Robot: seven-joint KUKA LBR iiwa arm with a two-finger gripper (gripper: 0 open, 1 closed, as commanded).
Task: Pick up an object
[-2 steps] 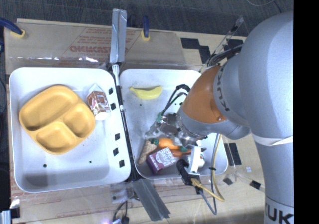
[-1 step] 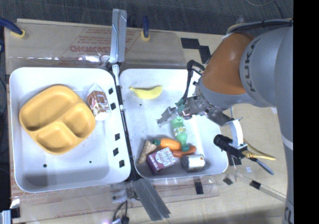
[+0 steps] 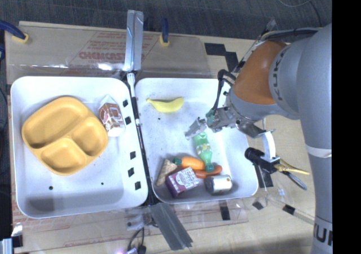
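Camera view, near edge first: I see the purple carton (image 3: 181, 182), can (image 3: 219, 184) and carrot (image 3: 192, 162) crowded together, awkward to pinch. Beyond them, the gripper (image 3: 198, 128) hovers over the green bottle (image 3: 203, 149); finger state I cannot tell. The banana (image 3: 166, 104) lies apart.

My bench (image 3: 186, 49) is a pale wooden top, and two shallow white bins sit directly on it side by side, touching along a middle seam: the left bin (image 3: 34, 202) fills the frame's left half, the right bin (image 3: 163, 126) the centre. Black tape patches (image 3: 217, 51) mark the wood at upper right.
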